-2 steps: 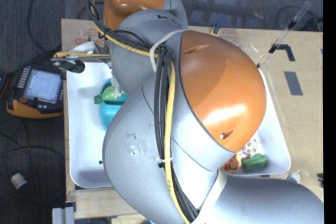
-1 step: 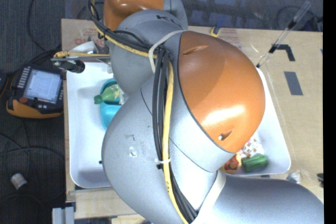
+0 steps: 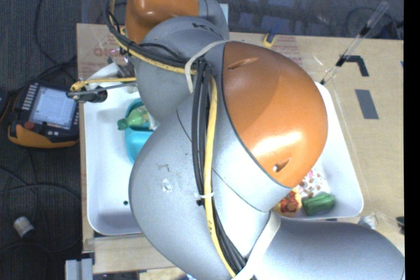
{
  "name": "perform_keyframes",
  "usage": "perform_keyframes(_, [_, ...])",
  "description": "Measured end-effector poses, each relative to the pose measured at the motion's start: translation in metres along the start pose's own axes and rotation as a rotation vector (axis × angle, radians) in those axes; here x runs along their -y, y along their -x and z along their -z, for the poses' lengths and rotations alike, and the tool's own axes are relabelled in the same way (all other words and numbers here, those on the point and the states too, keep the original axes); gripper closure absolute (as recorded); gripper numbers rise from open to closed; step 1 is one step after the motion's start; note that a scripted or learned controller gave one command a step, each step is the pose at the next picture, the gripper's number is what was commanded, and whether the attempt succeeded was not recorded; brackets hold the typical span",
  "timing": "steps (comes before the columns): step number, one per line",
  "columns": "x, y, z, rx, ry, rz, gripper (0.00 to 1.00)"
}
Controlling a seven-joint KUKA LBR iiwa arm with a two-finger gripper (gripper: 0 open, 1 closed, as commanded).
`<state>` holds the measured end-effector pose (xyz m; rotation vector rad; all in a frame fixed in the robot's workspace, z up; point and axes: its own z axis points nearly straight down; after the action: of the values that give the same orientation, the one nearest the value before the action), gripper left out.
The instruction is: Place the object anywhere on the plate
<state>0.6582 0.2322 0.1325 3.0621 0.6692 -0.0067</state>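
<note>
The grey and orange arm (image 3: 223, 141) covers most of both bins. At the left bin's far side a turquoise plate (image 3: 136, 141) peeks out from under the arm. A green leafy object (image 3: 134, 118) rests at the plate's far edge, partly hidden by the arm. The gripper (image 3: 121, 63) sits at the far left corner of the left bin, just beyond the plate and the green object, and is mostly hidden by the wrist.
The left white bin (image 3: 105, 193) shows bare floor along its left and near sides. In the right bin's (image 3: 344, 160) near corner lie a green pepper (image 3: 318, 204), an orange-red item (image 3: 289, 204) and a patterned piece (image 3: 312, 180). A handheld pendant (image 3: 46, 115) lies on the floor at left.
</note>
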Motion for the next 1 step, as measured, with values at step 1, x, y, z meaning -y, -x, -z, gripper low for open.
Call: perform_keyframes(1, [-0.0004, -0.0005, 0.0117, 0.000, 0.006, 0.005, 1.00])
